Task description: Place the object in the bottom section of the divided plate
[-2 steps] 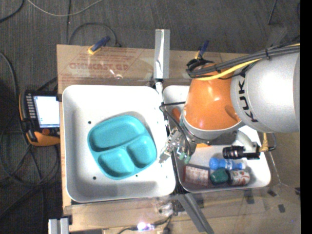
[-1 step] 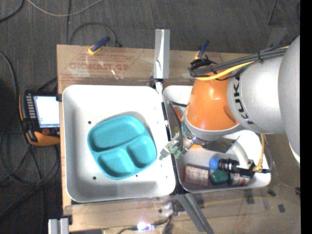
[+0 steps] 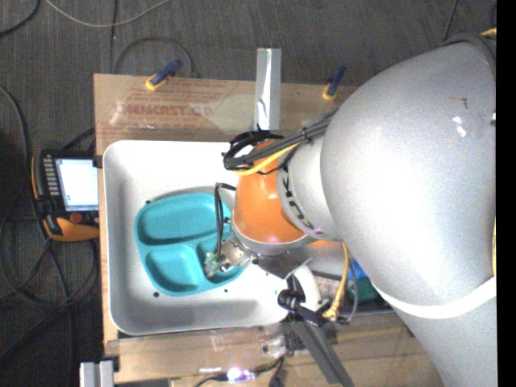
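A teal divided plate (image 3: 172, 220) lies in the left white bin (image 3: 121, 297). Its large section faces the top of the view and a smaller section (image 3: 173, 274) sits below the ridge. My gripper (image 3: 216, 262) hangs low over the plate's right side, under the orange wrist band (image 3: 258, 208). The gripper's body hides that part of the plate, and I cannot tell whether anything is held there. The plate sections that show hold nothing.
The big grey arm (image 3: 411, 192) covers most of the right bin; a bit of something blue (image 3: 364, 289) peeks out beneath it. A handheld screen (image 3: 68, 185) lies left of the bench. Clamps (image 3: 161, 74) and an upright metal post (image 3: 268, 87) stand at the far edge.
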